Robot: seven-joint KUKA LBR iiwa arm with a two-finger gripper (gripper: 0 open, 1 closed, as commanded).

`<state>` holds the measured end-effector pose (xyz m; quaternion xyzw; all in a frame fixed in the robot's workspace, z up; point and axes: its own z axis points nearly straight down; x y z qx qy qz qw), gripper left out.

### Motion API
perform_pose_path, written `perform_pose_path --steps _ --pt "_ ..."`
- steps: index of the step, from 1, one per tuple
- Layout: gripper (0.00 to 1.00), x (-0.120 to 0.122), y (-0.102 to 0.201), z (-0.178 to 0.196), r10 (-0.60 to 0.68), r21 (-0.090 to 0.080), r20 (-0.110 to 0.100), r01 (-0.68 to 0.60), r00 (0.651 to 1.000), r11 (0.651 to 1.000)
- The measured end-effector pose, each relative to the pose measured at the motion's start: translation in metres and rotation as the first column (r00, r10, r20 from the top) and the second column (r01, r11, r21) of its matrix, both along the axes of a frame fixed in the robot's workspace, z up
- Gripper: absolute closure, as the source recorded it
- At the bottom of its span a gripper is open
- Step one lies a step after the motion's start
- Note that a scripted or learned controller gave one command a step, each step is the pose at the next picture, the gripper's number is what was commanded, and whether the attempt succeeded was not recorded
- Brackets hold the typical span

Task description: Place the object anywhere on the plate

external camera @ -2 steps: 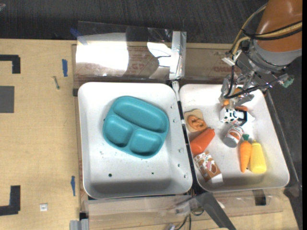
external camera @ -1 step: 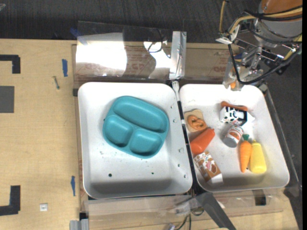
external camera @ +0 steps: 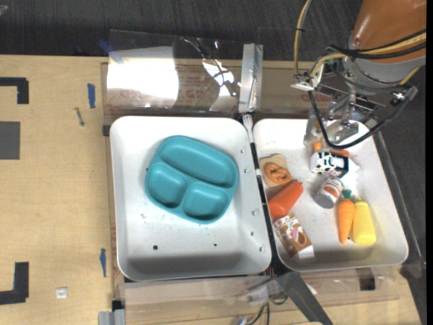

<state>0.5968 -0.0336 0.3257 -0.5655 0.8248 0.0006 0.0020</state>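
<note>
A teal plate (external camera: 191,177) with three compartments lies in the left bin (external camera: 135,242), with nothing on it. My gripper (external camera: 329,133) hangs over the back of the right bin (external camera: 392,249), just above a small black-and-white toy (external camera: 329,162). Other items in that bin: a round tan pastry (external camera: 275,170), an orange-red pepper (external camera: 285,198), a small printed box (external camera: 293,235), a little can (external camera: 327,191), a carrot (external camera: 346,218) and a yellow piece (external camera: 364,223). Cables and the wrist blur my view of the gripper's tip.
A metal divider (external camera: 250,80) and a clear plastic sheet (external camera: 176,80) stand behind the bins. The two bins meet at a raised rim (external camera: 258,188). Brown bench surface (external camera: 47,181) stretches to the left.
</note>
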Motion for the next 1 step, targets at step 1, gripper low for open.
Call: perform_pose_path --steps 1 --pt "1.00 -0.0384 -0.0138 -0.0505 0.327 -0.001 0.000 -0.327 0.945 0.945"
